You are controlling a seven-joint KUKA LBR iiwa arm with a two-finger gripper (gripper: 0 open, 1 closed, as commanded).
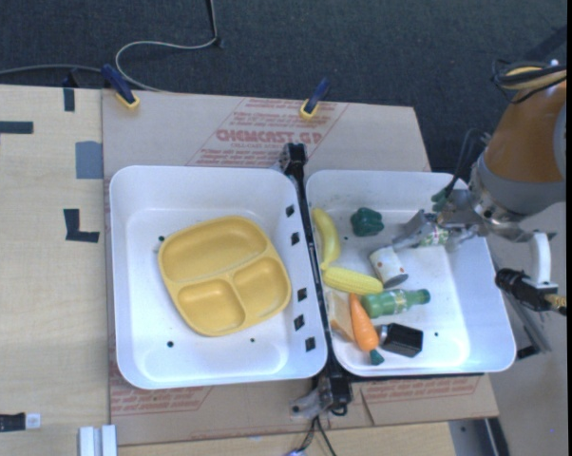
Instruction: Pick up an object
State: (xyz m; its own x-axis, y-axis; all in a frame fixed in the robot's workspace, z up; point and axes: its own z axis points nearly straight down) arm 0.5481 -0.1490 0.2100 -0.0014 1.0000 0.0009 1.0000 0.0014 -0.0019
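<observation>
Camera view: nothing is grasped yet; the end effector [421, 234], jaw state indiscernible, is poised above the right bin [476, 335]

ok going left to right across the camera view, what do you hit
yellow divided plate in the left bin → banana → green bottle in the right bin → gripper → grey arm
</observation>
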